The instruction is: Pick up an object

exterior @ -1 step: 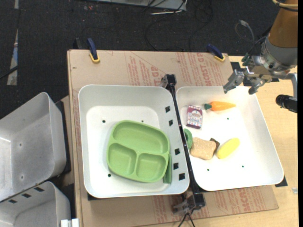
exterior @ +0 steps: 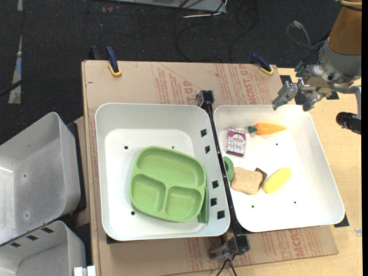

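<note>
In the right bin [exterior: 310, 211] lie an orange toy carrot [exterior: 268, 129], a small purple-and-white box [exterior: 236, 141], a tan slice of toast [exterior: 248, 180] and a yellow lemon-shaped piece [exterior: 276, 180]. My gripper [exterior: 296, 96] hangs above the bin's far rim, up and to the right of the carrot. Its fingers are spread apart with nothing between them. The arm's orange band shows at the top right corner.
The left bin [exterior: 109, 125] holds a green three-compartment tray [exterior: 168, 184]. A small green piece [exterior: 228, 167] peeks out at the divider between the bins. Two more white bins [exterior: 34, 171] stand off the bench at the left. Clamps [exterior: 113, 62] grip the board's far edge.
</note>
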Available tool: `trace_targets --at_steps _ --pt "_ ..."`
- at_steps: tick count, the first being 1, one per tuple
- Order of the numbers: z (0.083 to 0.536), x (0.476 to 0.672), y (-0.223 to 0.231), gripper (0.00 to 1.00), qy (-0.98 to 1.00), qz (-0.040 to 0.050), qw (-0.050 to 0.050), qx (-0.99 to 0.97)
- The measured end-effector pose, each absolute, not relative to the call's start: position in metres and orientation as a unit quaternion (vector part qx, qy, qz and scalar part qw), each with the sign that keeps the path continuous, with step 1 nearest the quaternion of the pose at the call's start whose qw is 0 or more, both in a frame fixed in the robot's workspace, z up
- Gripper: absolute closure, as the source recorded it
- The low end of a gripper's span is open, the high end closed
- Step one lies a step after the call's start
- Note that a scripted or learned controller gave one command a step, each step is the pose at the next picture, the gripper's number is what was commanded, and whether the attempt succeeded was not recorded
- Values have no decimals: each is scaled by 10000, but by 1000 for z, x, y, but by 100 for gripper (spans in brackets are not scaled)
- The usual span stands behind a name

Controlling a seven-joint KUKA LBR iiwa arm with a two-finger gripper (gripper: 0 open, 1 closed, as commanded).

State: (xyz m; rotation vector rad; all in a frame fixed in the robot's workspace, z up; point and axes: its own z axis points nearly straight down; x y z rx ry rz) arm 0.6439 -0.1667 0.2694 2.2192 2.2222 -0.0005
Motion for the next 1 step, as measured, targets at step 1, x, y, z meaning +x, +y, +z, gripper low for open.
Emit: trace_targets --at_steps 1 --pt "210 635 -165 0 7067 -17 -18 7075"
